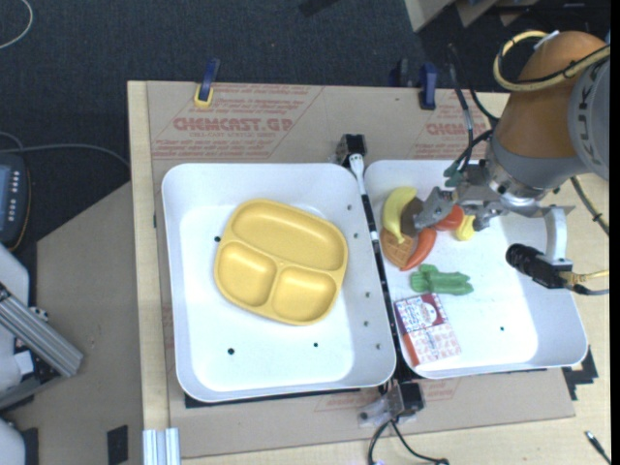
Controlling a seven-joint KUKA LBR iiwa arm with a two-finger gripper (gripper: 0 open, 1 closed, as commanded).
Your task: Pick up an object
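The gripper hangs low over the right bin, at its upper left, just above the banana and the red-orange toy; I cannot tell its state. Below the banana lie a green toy and a card. A yellow tray fills the left bin beside it.

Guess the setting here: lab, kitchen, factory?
Likely a robotics lab test bench: an arm's hand over toy food in a white bin, boards held by clamps, loose cables on dark carpet.
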